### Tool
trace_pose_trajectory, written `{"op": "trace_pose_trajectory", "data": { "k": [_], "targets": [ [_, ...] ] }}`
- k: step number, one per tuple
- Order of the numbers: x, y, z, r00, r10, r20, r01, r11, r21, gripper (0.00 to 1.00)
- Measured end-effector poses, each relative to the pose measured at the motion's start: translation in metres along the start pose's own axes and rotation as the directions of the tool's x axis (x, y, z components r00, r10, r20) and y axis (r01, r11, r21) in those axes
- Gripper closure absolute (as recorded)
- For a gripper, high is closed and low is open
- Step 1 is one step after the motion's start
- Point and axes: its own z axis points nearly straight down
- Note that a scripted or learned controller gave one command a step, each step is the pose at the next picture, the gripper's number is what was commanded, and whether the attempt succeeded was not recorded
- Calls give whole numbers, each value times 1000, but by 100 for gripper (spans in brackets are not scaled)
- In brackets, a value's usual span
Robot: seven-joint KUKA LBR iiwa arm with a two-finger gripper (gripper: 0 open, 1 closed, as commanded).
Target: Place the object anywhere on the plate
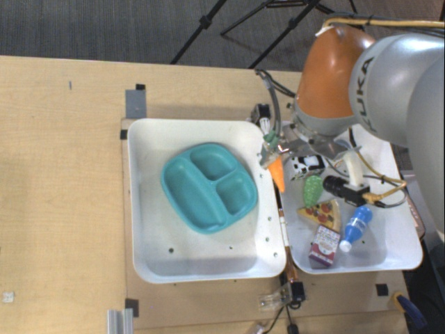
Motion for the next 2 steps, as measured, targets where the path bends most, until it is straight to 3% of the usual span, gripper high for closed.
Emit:
{"op": "trace_pose_trajectory", "data": {
  "k": [1,2],
  "targets": [
    [82,49,58,1000,-29,-2,29,1000,3,100],
    [81,49,58,1000,-28,-1,28,1000,3,0]
  ]
}}
